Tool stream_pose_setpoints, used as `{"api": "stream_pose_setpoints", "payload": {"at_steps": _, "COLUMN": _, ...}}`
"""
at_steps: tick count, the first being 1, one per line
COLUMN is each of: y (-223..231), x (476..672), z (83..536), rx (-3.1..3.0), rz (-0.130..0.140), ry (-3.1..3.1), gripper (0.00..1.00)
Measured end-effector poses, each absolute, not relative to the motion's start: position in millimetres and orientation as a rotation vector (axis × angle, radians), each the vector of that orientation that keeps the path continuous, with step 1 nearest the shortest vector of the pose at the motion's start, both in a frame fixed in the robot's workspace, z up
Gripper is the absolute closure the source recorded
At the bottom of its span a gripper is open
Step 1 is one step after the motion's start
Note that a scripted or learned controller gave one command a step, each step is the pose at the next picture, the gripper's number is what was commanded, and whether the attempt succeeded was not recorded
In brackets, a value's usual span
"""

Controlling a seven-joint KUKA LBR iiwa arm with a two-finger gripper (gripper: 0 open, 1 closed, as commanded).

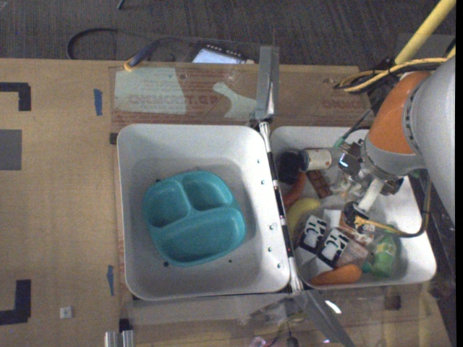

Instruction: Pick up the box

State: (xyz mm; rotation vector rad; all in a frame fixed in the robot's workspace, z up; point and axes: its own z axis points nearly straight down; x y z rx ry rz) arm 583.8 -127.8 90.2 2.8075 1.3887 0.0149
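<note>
- Carrot (338,274): front of right bin (419,194), crowding box (324,241); could foul a grasp.
- Box: black-and-white, mid right bin, wedged among clutter; neighbours may lift along.
- Gripper (356,207): above box's right edge; finger state cannot be told.
- Tray (192,216): left bin (137,150), uninvolved.
</note>
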Motion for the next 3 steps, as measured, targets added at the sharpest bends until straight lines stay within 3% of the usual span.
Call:
{"api": "stream_pose_setpoints", "payload": {"at_steps": 1, "y": -133, "x": 564.6, "z": 90, "rx": 2.696, "rz": 0.014, "ry": 1.598, "gripper": 1.00}}
{"api": "stream_pose_setpoints", "payload": {"at_steps": 2, "y": -107, "x": 644.3, "z": 86, "rx": 2.857, "rz": -0.047, "ry": 1.333, "gripper": 1.00}}
{"api": "stream_pose_setpoints", "payload": {"at_steps": 3, "y": -132, "x": 575.2, "z": 87, "rx": 2.519, "rz": 0.005, "ry": 1.872, "gripper": 1.00}}
